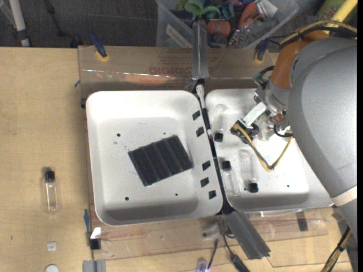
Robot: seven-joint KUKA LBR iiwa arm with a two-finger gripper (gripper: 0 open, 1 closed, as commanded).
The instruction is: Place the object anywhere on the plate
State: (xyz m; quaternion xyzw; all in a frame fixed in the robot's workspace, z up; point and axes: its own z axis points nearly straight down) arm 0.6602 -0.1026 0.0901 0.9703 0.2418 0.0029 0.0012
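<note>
Left bin [96, 152]: flat black ribbed rectangular plate [160, 159], its long axis skewed to the bin walls. Right bin [266, 200]: clear, black-capped vial [248, 174] lying flat, well apart from the plate, long axis near-to-far, cap toward the near wall. Smooth grey arm [329, 95] is over this bin. I cannot tell how the jaws stand.

arm [332, 101] | enters from right, bent downward | tool [265, 122] | low, pointing left
</note>
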